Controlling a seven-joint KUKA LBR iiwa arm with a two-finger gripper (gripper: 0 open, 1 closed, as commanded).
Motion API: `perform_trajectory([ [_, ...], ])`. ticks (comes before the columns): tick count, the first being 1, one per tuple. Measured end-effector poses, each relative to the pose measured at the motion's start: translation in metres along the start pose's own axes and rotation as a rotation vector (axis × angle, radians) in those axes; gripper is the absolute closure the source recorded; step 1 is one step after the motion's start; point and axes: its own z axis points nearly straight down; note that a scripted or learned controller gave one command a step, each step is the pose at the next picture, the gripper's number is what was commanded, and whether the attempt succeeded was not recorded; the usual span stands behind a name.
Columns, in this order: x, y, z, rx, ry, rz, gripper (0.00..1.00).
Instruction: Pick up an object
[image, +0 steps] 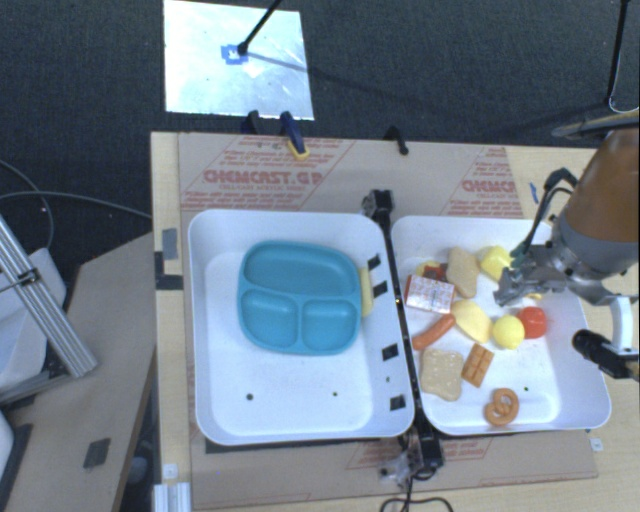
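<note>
The right bin (575, 400) holds several toy foods: a red-and-white box (430, 293), a beige piece (461, 270), yellow lemons (493, 262) (472, 321) (508, 331), a red tomato (533, 321), a sausage (433, 332), a slice of bread (441, 372), a waffle-like bar (477, 364) and a pretzel (502, 405). My gripper (512, 288) hangs low over the bin's upper right part, between the far lemon and the tomato. Nothing shows between its fingers.
The left bin (225, 400) holds a blue divided plate (299, 296), with a yellow piece (367, 292) at the plate's right edge. A black divider (390, 300) runs between the bins. The arm (610, 200) enters from the right.
</note>
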Motion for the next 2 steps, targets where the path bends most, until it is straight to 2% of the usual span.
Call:
perform_trajectory([
  [1,-0.003,-0.036,0.108,-0.010,-0.003,0.005,0.00],
  [2,-0.003,-0.032,0.091,-0.015,-0.002,0.002,1.00],
])
